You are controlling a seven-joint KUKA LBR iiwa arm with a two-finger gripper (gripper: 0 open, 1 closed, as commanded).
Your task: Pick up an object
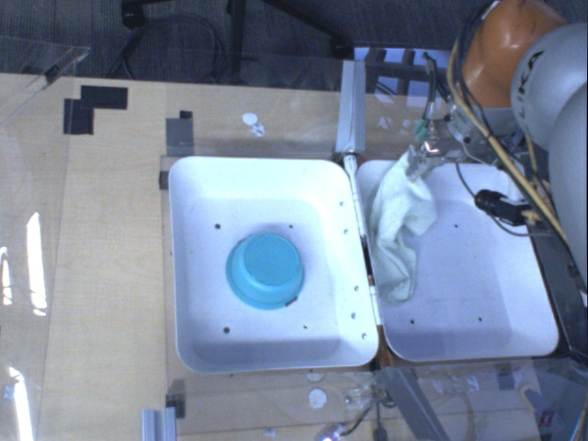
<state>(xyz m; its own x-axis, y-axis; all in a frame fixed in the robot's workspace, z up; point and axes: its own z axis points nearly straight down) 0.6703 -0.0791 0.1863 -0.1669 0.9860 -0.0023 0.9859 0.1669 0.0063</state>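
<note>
A white cloth (397, 223) hangs in a crumpled strip along the left side of the right bin (487, 310). Its top corner is pinched between the fingers of my gripper (421, 156), which is shut on it near the bin's back left corner. The cloth's lower end rests on the bin floor by the divider. A blue bowl (266, 269) sits upside down in the middle of the left bin (197, 333), well away from the gripper.
The grey arm with its orange band (501, 35) and black cables (501, 205) reaches over the right bin's back right part. A metal bar (349, 108) stands behind the divider between the bins.
</note>
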